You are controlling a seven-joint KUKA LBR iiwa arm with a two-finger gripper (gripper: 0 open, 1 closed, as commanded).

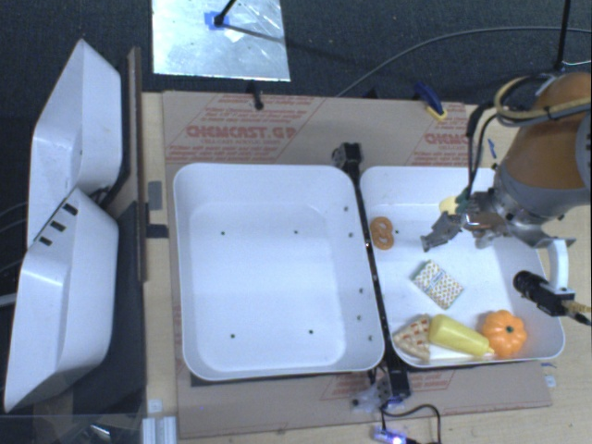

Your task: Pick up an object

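Note:
The right bin (pixel 518 276) holds several objects. A brown pretzel-like ring (pixel 381 232) lies near its left wall. A small patterned block (pixel 437 284) sits in the middle. Along the front wall lie a pizza slice (pixel 413 337), a yellow pepper-like piece (pixel 458 336) and an orange pumpkin (pixel 504 333). A small yellow thing (pixel 450 204) peeks out at the back, partly hidden by the wrist. My gripper (pixel 461 237) hovers over the bin's back half, right of the ring and above the block, open with nothing between its fingers.
The left bin (pixel 199 248) stands beside the right one, with a dark divider (pixel 370 276) between them. Spare white bins (pixel 65 248) lean at the far left. A black part on the arm (pixel 541 289) hangs over the right wall.

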